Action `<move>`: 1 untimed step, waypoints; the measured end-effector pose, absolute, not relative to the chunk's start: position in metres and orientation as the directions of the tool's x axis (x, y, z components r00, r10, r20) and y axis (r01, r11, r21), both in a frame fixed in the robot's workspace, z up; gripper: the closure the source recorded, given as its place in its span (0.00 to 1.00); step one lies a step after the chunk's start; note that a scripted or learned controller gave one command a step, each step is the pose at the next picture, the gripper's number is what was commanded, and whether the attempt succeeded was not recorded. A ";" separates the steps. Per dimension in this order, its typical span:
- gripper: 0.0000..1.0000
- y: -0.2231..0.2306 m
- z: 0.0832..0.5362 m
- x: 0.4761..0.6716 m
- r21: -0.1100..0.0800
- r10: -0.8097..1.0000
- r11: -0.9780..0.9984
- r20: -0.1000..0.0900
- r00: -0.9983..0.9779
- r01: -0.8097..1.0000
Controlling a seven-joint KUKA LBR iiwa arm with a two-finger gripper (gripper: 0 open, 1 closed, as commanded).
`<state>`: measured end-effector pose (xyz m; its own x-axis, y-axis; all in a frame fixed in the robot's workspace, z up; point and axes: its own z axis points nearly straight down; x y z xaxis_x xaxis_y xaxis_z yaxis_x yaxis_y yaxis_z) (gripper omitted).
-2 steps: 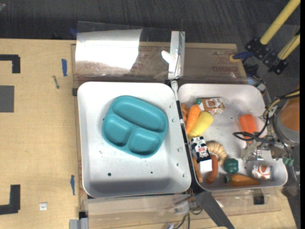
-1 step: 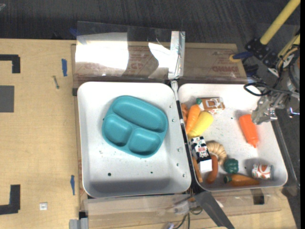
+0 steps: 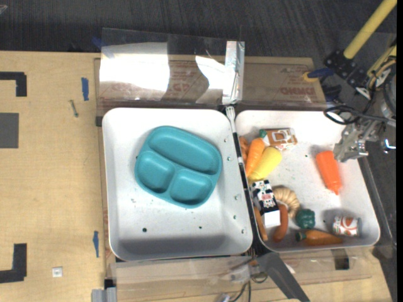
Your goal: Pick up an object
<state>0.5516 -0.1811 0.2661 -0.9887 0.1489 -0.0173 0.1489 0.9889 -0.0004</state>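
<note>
White plastic makes up the two shallow bins standing side by side on the table: the left bin and the right bin. One teal three-compartment plastic plate lies in the left bin, a little toward 11 o'clock of its middle. The right bin holds the rest. One orange carrot-shaped toy lies at 3 o'clock. One small printed carton sits at 12 o'clock, with one orange piece and one yellow piece touching just below it. At 6 o'clock lie one black-and-white carton, one tan croissant-like piece, one dark green piece, one long orange carrot and one small red-and-white can. The metal jaws hang at the bin's 2 o'clock rim, just beside the carrot-shaped toy; I cannot tell whether they are apart or together.
</note>
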 end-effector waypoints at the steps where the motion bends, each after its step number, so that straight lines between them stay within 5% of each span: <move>1: 1.00 -0.181 0.278 0.554 -0.001 0.147 0.989 -0.027 -0.989 0.147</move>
